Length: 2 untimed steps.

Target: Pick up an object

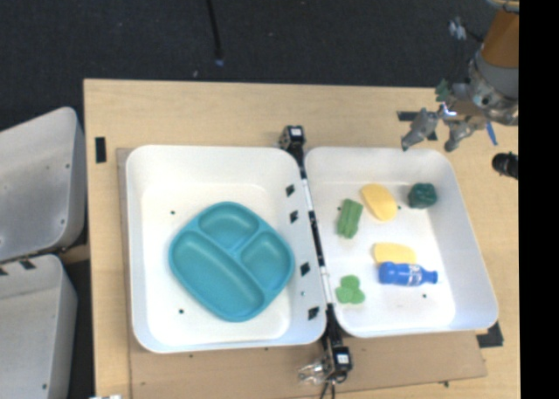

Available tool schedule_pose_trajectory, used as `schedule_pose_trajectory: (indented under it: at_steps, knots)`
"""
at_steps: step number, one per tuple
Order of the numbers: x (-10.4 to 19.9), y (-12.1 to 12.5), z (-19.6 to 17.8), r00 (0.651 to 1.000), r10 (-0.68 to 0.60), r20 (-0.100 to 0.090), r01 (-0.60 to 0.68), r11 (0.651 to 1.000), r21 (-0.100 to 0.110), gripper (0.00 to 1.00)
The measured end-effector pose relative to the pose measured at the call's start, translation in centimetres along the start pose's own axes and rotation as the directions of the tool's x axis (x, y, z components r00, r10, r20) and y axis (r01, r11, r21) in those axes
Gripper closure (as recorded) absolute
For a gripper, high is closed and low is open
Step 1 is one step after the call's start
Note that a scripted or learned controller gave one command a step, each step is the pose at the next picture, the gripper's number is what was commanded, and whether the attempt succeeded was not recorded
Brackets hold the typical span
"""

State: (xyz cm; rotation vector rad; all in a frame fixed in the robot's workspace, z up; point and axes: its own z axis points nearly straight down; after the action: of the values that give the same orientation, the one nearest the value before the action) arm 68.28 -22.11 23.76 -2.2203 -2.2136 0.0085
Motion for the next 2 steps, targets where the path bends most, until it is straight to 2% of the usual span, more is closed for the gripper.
schedule_pose_trajectory:
  at_steps: [1, 2]
  knots:
    - [0.1, 0.1, -0.9, 1.000, -0.002, 0.002, 0.003, 1.000, -0.010, 0.00]
    - [-0.4, -0.5, 4.6, 1.000, -0.003, 0.004, 0.003, 1.000, -0.010, 0.00]
